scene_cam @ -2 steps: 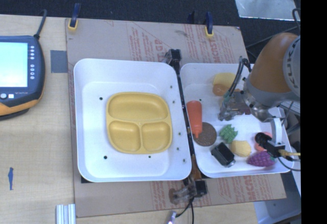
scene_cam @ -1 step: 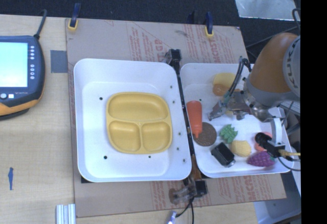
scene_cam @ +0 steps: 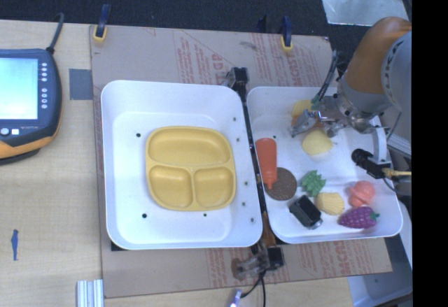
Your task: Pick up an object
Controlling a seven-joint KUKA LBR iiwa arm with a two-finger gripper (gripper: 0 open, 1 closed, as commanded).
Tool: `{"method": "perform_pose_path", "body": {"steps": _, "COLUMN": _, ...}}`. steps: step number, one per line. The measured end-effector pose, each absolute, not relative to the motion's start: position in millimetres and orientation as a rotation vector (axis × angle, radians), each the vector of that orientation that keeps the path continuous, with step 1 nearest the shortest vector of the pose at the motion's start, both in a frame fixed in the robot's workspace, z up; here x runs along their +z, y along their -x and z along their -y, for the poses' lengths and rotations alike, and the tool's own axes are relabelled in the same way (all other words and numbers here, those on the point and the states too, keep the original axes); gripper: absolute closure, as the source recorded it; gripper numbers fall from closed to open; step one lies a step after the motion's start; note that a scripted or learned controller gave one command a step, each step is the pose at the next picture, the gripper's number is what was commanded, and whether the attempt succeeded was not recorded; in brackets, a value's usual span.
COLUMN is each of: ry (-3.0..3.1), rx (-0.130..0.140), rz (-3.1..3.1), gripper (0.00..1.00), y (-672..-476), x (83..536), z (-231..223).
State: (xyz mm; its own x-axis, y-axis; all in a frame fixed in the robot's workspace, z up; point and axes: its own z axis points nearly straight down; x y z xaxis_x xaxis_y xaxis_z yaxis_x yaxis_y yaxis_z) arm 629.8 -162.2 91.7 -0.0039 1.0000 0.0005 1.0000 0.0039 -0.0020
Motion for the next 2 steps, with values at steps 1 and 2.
{"method": "perform_pose_path", "body": {"steps": 1, "ry": 2.214, "rx": 0.001, "rz": 2.226, "gripper": 0.00, "y": -656.8, "x": 92.3, "z": 164.1}}
{"method": "perform_pose_path", "body": {"steps": 2, "ry": 2.205, "rx": 0.013, "rz": 2.221, "gripper": 1.00, "y": -654.3, "x": 101.3, "z": 164.8}}
